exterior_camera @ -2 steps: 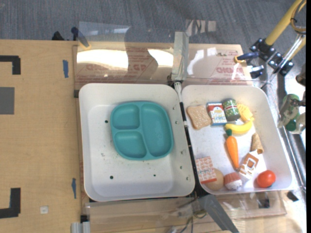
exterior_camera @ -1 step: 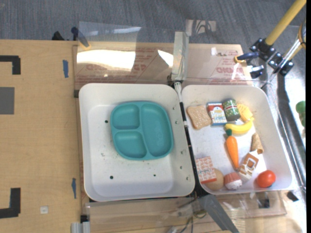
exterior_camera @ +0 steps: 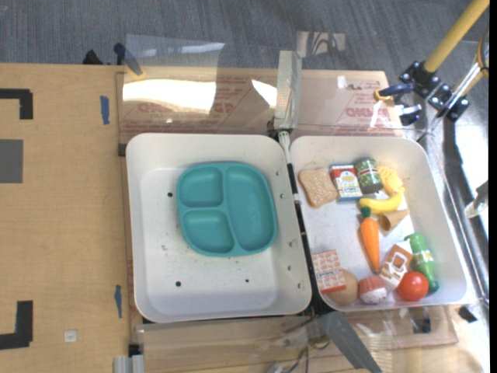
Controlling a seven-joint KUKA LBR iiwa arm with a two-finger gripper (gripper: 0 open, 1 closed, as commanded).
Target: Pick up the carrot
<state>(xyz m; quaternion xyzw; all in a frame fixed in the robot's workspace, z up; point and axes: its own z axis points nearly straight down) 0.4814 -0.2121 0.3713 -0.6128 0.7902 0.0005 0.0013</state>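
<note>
Gripper, mine: state, I cannot tell. Left bin (exterior_camera: 140, 208): one teal divided plate (exterior_camera: 227, 208), centred. Right bin (exterior_camera: 326, 235): carrot (exterior_camera: 370, 243) lying mid-bin, tip toward the near side, just near of the banana (exterior_camera: 382, 203), tomato (exterior_camera: 412, 286) at near right.

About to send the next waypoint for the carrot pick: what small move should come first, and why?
Probably bring the gripper in over the right bin and centre it above the carrot. The carrot lies flat, untouched, with the banana just above it and a small carton at its lower right.
</note>
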